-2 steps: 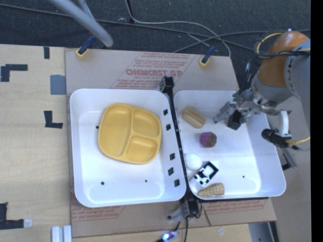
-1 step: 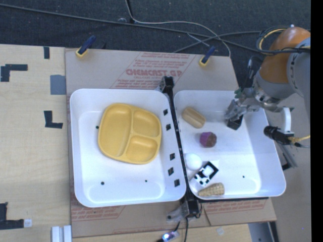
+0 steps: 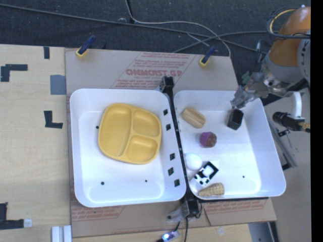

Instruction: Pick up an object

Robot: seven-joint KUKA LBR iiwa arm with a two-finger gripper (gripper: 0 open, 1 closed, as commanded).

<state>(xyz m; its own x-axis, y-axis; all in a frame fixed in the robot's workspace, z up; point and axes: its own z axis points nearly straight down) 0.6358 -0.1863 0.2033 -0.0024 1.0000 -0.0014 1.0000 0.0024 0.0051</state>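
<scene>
The right bin (image 3: 262, 150) holds a tan roll-shaped piece (image 3: 193, 117), a purple lump (image 3: 208, 139), a white ball (image 3: 193, 161), a black-and-white patterned block (image 3: 207, 172) and a waffle cone (image 3: 211, 189). My gripper (image 3: 235, 119) hangs over the upper right part of this bin, its black tip low near the floor. It is to the right of the tan piece and up-right of the purple lump, apart from both. Nothing shows in its grasp.
A yellow divided plate (image 3: 129, 133) lies in the left bin (image 3: 86, 175). A black divider (image 3: 174, 145) runs between the bins. The grey arm (image 3: 282, 59) with its orange band comes in from the upper right. Cables cross the dark floor behind the bench.
</scene>
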